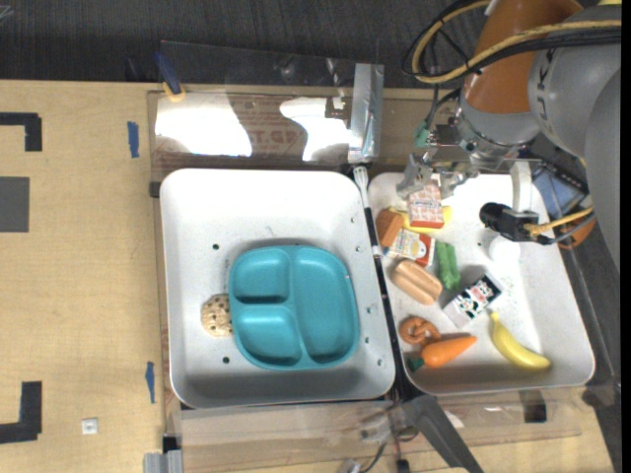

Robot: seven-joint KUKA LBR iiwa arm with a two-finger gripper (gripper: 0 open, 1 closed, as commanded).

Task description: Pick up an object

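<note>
The tool (431, 177), grip unclear, hangs over a carton (426, 208) upper right; next, descend and close.

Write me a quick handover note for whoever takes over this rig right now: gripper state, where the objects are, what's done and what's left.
Gripper: over the far left corner of the right bin, just above a small red and white carton. No object can be seen between its fingers.
Right bin: carton, hot dog, green vegetable, black and white carton, pretzel, carrot, banana.
Left bin: teal divided plate with a cookie at its left edge.
Done: arm positioned over the pile.
Left: grasp and lift an object; nothing is visibly picked yet.
</note>
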